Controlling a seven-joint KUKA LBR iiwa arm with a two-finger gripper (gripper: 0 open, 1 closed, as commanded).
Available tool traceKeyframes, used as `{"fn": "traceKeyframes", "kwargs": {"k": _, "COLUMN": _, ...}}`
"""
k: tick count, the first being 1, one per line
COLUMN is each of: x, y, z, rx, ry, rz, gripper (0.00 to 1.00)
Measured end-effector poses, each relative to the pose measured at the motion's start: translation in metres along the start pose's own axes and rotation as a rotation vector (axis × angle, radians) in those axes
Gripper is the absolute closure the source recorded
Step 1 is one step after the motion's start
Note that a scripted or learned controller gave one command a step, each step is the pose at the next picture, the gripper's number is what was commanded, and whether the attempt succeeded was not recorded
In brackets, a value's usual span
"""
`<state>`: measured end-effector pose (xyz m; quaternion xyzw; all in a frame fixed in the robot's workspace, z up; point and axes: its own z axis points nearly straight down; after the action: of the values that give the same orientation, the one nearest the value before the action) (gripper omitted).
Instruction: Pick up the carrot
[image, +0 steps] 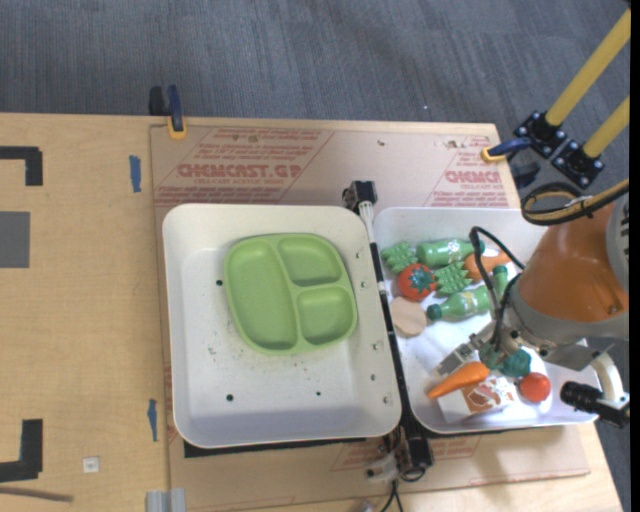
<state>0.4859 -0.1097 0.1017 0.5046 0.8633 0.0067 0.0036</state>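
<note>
Carrot (460, 379) sits in the right bin (440, 222), lower part, long axis running about 8 to 2 o'clock. Gripper (487, 350) hangs right at its 2 o'clock end; can't tell its state, honestly.

orange carrot (460, 379), green plate (290, 292)

bench (80, 330) (brown board) | left bin (190, 330) | right bin (440, 225), side by side
</note>
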Motion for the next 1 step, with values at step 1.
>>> {"fn": "traceKeyframes", "kwargs": {"k": 1, "x": 0.0074, "y": 0.0043, "z": 0.0093, "rx": 0.002, "ry": -0.012, "rz": -0.272, "gripper": 0.0}}
